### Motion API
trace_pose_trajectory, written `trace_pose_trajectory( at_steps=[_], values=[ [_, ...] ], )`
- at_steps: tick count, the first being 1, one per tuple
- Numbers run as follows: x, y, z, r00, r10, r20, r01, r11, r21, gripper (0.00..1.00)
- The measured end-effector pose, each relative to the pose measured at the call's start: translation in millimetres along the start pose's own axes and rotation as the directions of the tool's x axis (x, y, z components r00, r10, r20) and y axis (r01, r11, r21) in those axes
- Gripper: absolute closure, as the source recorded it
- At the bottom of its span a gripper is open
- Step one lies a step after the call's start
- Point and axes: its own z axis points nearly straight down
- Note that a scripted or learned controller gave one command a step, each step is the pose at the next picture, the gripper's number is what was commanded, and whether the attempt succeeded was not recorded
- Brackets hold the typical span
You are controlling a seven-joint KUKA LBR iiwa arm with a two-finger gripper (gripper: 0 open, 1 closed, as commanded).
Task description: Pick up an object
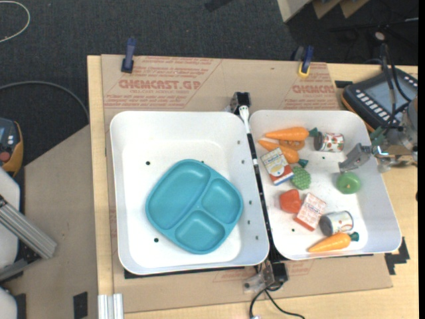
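Tool [355,157], grip state indiscernible, is hovering at the right bin's [392,211] three o'clock side, beside the green apple [348,183]: seemingly light, rigid, slippery; grasping across its middle is advisable.

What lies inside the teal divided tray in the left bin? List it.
Nothing lies in the teal tray: all three compartments show bare. It rests flat on the left bin, so whatever is beneath it is covered. The toy food sits in the right bin.

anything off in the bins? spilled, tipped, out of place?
Nothing spilled outside either bin. The teal divided plate sits skewed in the left bin. In the right bin, the can by the front carrot lies tipped on its side.
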Motion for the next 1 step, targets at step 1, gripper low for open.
trace_pose_trajectory(
  at_steps=[1],
  values=[
    [45.4, -36.1, 157.5, 1.000, 0.002, -0.003, -0.002, 1.000, -0.005, 0.00]
  ],
)
